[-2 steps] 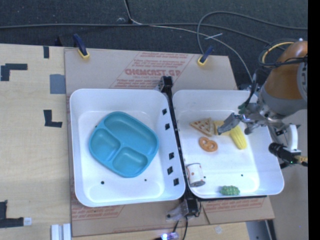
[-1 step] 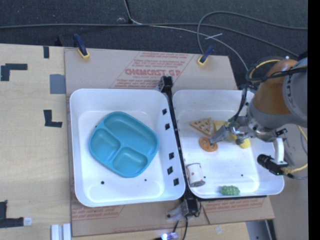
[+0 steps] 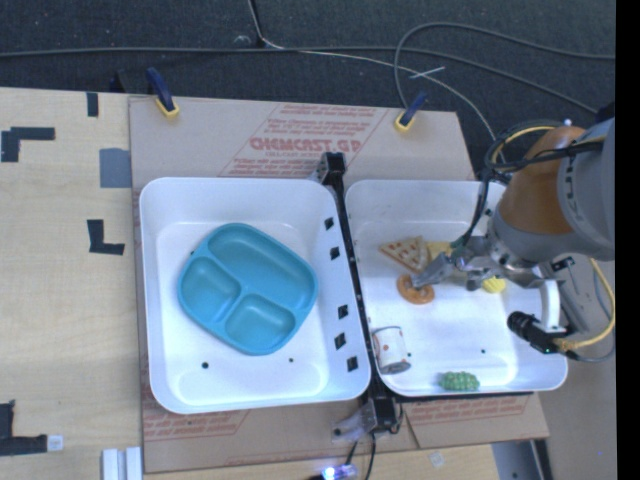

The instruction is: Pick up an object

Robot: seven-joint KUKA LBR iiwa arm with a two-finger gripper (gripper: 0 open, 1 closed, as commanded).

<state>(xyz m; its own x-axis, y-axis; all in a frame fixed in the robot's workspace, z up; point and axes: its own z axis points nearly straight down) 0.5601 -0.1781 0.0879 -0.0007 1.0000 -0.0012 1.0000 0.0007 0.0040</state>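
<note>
The right bin [image 3: 440, 200] holds several small things. A triangular pizza-slice toy [image 3: 404, 252] lies near its left wall, with a round orange-brown disc [image 3: 415, 292] just below it. A small yellow piece [image 3: 493, 285] sits further right, a green lumpy piece [image 3: 460, 380] lies near the front wall, and a small white and brown can [image 3: 388, 348] rests at the front left. My gripper [image 3: 434, 273] reaches in from the right, low over the bin. Its tip is right at the upper edge of the orange disc and just below the pizza slice.
In the left bin [image 3: 160, 268] lies a blue divided plate [image 3: 247, 287]. A black divider with clips [image 3: 345, 268] runs between the bins. The arm's grey body with its orange band [image 3: 535, 203] hangs over the right bin's right side. Cables [image 3: 440, 58] trail across the back.
</note>
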